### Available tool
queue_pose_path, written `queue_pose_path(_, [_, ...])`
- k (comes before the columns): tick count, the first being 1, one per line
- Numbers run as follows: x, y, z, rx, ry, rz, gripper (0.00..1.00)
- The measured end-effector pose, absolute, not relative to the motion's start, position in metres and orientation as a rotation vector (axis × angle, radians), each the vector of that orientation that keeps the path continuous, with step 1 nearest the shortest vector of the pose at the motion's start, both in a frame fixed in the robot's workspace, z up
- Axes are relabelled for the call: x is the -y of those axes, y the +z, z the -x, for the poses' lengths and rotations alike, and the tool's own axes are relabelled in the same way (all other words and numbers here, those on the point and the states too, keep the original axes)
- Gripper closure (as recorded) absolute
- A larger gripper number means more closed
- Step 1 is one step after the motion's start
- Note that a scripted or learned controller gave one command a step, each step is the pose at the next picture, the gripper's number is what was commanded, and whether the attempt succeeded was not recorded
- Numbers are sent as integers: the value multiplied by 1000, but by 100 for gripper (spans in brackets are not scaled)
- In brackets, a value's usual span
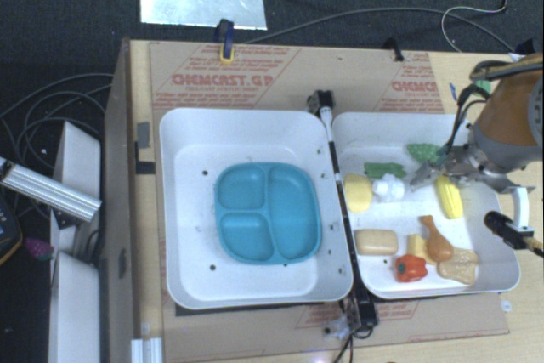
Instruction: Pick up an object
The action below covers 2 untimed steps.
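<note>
A dark floor strewn with cables surrounds a cardboard-covered tabletop [255,68] that carries two shallow white bins side by side. The right bin [501,268] holds a scatter of toy food. Nearest the arm is a yellow corn cob [449,198], just right of the bin's centre. At its 7 o'clock sit a brown drumstick [435,241], a tan bread piece [460,269], a red tomato [410,269] and a beige roll [376,241]. At its 9 o'clock lie a white piece [389,188] and a pale yellow lemon [358,193]; at 11 o'clock, green leaves [422,152]. The end effector [440,168] hangs just above the corn's upper end, at its 12 o'clock, nothing visibly held; how far it is open I cannot tell. The left bin [183,149] holds a blue divided plate [266,212]. The likely risk: the rounded corn could slip or roll aside, or a descent could catch the nearby leaves instead.
</note>
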<state>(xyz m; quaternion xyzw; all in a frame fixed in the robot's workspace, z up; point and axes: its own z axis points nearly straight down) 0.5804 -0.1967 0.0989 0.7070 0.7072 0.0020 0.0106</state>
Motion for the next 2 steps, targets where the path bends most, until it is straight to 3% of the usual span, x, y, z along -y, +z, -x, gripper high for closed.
queue_pose_path(1, [166, 101, -623, -2224, 5, -2214, 0])
queue_pose_path(2, [167, 111, -624, -2225, 6, -2211, 100])
